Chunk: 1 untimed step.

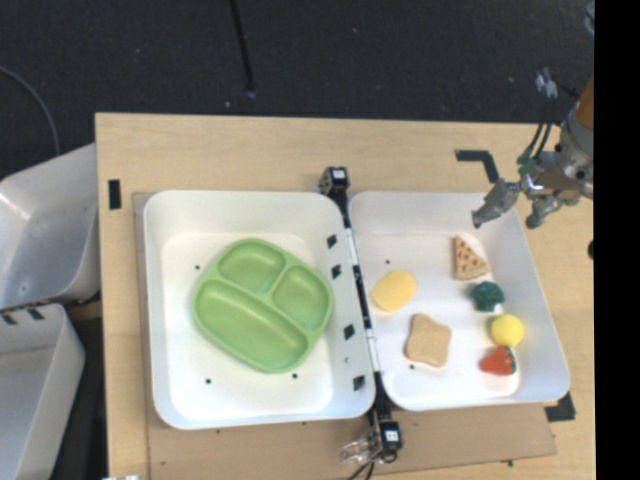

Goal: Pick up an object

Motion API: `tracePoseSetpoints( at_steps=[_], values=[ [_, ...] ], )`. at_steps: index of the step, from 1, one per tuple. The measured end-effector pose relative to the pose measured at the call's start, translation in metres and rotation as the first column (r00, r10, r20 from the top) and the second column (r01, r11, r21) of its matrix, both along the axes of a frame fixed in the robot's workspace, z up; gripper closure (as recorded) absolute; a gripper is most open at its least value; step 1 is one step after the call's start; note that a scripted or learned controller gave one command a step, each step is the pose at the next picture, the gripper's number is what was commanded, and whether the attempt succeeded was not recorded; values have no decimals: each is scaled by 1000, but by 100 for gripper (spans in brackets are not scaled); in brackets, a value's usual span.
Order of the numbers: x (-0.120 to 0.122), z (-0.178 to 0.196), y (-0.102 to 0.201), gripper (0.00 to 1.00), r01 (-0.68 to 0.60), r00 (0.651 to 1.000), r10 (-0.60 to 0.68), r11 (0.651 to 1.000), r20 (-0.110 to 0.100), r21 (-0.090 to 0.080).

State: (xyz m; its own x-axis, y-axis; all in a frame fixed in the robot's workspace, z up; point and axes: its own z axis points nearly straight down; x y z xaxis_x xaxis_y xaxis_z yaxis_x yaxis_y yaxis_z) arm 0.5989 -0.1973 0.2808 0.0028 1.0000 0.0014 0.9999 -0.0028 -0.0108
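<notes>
Green plate (262,305) in left bin (160,268)

the arm enters at the far right, by the upper right corner of the right bin (545,298), with a sliver of its orange band showing at the edge. the hand (515,208) hangs over that corner of the bin, just above its rim. its two grey fingers (494,206) are spread apart with nothing between them (one points down-left toward the bin's inside, the other sits nearer the bin's outer edge). thin cables run up from the wrist.
</notes>
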Motion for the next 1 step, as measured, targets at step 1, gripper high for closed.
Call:
tracePoseSetpoints(
  at_steps=[1],
  values=[
    [2, 7, 1, 0, -3, 1000, 3, 1000, 13, -2]
  ],
)
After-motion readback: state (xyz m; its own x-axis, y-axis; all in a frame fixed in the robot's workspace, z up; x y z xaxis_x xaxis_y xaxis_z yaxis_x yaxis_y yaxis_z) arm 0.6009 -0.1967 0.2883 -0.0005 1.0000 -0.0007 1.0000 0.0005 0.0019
